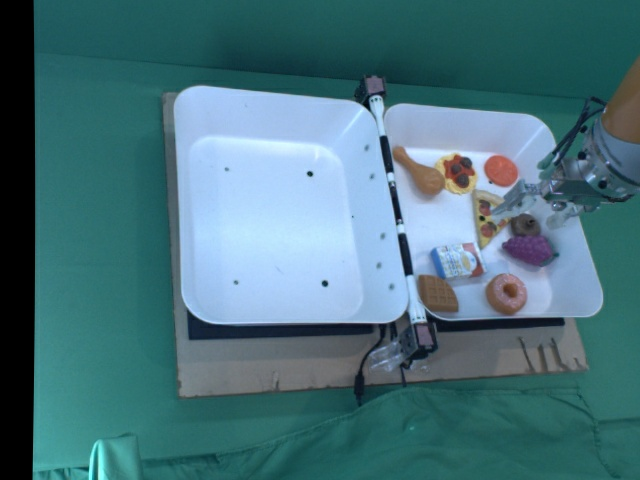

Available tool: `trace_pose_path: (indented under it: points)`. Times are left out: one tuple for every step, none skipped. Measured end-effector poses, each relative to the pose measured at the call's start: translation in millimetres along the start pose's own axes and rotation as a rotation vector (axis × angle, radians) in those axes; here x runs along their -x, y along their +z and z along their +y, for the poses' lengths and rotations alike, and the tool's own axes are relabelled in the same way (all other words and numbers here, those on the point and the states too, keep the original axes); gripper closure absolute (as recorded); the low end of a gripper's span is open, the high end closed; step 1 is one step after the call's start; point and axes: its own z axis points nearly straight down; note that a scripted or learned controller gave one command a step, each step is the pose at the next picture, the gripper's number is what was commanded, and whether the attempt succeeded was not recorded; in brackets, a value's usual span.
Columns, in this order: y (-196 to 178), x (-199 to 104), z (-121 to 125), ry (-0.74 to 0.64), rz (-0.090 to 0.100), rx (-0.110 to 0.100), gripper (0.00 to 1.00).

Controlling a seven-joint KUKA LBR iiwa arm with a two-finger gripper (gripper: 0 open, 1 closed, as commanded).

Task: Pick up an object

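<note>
The right bin [575, 298] holds several toy foods: a chicken drumstick [420, 174], a small round pizza [460, 171], a red disc [501, 171], a pizza slice [486, 218], a dark brown donut [525, 225], purple grapes [530, 251], a blue and white carton [457, 261], a brown waffle [437, 294] and a glazed donut [506, 293]. My gripper [533, 208] hangs over the right bin's middle right, just above the dark donut and the pizza slice. It looks open, and nothing shows between its fingers.
The left bin [200, 118] lies beside the right one, split from it by a black and white divider bar [392, 198]. Both bins rest on a cardboard sheet [300, 373] over green cloth. The arm comes in from the right edge.
</note>
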Motion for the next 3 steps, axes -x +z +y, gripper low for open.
trace_pose_path:
  points:
    - [0.0,0.0,0.0,0.0,0.0,0.0,0.0]
    - [61.3,4.0,1.4,0.001,0.003,-0.008,0.0]
    - [105.5,2.7,5.1,-0.002,0.009,0.006,0.0]
